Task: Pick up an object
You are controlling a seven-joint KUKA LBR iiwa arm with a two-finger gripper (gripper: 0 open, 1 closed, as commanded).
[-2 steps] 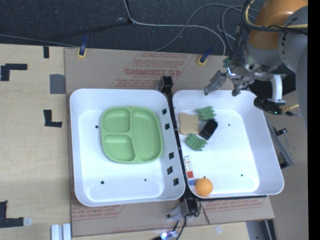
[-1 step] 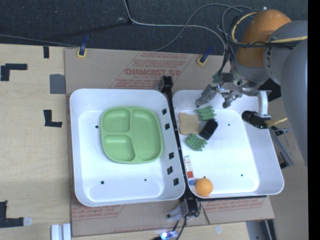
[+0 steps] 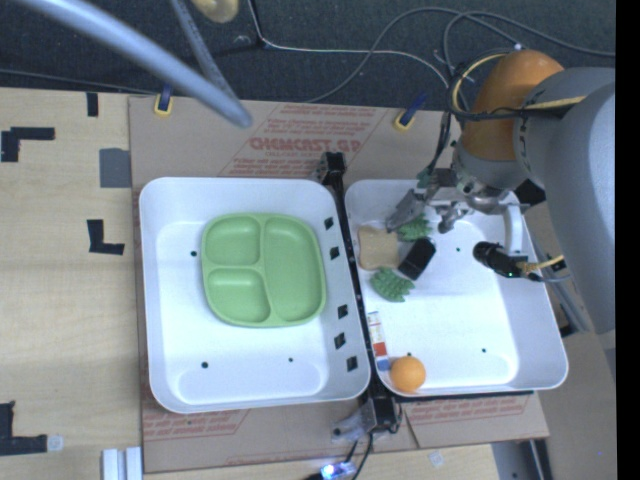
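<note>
In the right bin, near its upper left corner, my gripper hangs low and open. A small green leafy object lies just below and between its fingers, which are not closed on it. A black block lies beside that, touching a tan flat piece. A second green ridged object rests a little nearer the front. An orange ball sits at the bin's front left corner.
The left bin holds a green divided plate. A small red and white item lies along the right bin's left wall. The arm's grey body covers the bin's right side. Cables trail behind the bins.
</note>
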